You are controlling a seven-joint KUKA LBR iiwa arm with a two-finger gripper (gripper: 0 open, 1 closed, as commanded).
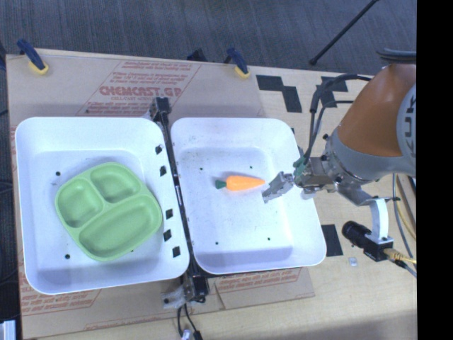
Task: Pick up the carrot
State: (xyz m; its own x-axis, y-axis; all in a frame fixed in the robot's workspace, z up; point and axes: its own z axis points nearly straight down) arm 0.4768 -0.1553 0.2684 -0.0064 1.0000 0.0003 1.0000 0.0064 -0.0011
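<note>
An orange carrot (241, 183) with a green stub at its left end lies flat in the middle of the right white bin (212, 257). My gripper (274, 188) reaches in from the right over that bin's right side. Its tip sits just beside the carrot's right end, very close to it or touching it. The carrot rests on the bin floor and is not lifted.
The left white bin (28, 261) holds a green divided plate (107, 210). A black divider strip (170, 183) runs between the two bins. The arm's grey and orange body (375, 126) hangs over the bench to the right of the bins.
</note>
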